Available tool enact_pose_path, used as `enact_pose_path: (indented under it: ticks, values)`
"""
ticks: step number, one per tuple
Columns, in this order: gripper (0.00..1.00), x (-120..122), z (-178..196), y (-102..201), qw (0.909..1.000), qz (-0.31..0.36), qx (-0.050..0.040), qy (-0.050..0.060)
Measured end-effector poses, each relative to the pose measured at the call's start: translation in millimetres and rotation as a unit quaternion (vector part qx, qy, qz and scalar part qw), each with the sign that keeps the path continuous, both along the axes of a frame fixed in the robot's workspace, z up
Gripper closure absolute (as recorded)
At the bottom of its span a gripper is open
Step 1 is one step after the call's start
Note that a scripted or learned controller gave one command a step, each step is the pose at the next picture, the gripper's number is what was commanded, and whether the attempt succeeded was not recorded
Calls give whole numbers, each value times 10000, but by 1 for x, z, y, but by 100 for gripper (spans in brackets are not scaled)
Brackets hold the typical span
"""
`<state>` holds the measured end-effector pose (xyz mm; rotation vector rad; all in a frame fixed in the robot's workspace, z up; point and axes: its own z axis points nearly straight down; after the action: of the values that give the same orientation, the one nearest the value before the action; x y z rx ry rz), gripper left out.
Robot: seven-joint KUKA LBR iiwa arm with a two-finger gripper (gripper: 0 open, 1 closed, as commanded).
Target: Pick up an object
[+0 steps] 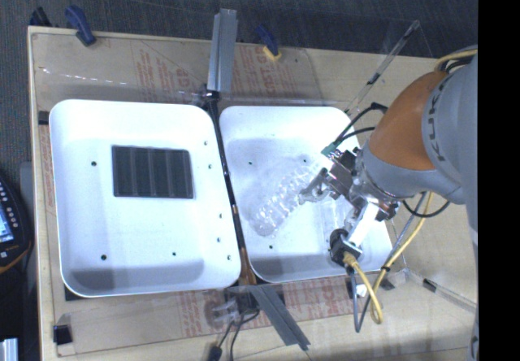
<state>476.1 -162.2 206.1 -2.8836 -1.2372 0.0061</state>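
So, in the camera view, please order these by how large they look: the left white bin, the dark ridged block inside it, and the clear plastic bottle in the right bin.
1. left white bin
2. dark ridged block
3. clear plastic bottle, though its transparent outline is hard to trace.

The arm (422,136) reaches in from 3 o'clock over the right bin (244,258). Its gripper (321,187) sits at the 3 o'clock end of a clear plastic bottle (276,197) lying slantwise there. At 9 o'clock, the left bin (73,189) holds a dark ribbed panel (153,171).
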Motion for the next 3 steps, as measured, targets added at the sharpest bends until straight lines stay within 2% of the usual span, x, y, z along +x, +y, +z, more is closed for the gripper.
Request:
enact_pose_path:
  ticks: [1, 2, 3]
  values:
    - [100, 1, 9, 0, 10000, 25, 5, 11]
    - [100, 84, 106, 25, 10000, 1, -2, -20]
    - [0, 84, 106, 25, 10000, 1, -1, -15]
